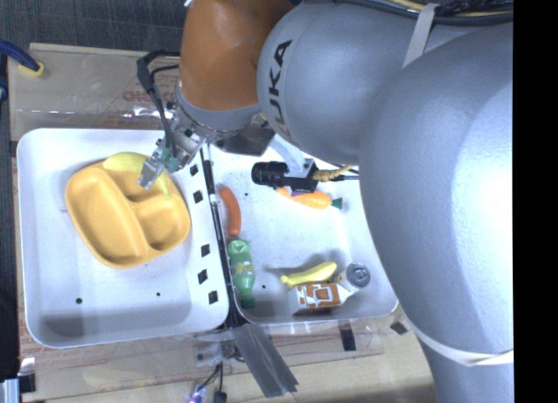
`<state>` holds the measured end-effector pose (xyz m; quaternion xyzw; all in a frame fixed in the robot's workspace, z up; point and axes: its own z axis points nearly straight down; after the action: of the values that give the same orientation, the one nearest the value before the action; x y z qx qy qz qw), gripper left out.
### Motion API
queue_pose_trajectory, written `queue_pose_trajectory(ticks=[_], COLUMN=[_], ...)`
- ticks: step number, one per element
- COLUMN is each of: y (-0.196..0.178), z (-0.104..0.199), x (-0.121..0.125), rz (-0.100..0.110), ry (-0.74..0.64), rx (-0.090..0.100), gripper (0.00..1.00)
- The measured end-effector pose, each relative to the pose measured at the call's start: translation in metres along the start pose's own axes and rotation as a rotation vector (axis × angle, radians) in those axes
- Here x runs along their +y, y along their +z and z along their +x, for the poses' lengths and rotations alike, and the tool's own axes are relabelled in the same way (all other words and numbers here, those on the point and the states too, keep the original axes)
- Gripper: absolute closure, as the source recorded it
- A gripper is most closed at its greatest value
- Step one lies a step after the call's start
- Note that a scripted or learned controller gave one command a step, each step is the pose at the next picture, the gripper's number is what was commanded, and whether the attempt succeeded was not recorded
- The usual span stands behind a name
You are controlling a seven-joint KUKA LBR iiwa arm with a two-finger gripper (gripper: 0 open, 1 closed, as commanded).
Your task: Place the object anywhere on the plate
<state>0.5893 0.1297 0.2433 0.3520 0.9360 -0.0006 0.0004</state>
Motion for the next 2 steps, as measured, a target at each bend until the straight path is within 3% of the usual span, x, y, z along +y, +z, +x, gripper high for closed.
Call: queue_pose_trajectory(ticks=[1, 2], y=[-0.01, 0.019], z=[0.0, -0.001], x=[0.001, -0.034], rz=[0.0, 0.002], ry=[-0.006, -0.045], rx=[0.0, 0.002], gripper=[1.0, 1.0])
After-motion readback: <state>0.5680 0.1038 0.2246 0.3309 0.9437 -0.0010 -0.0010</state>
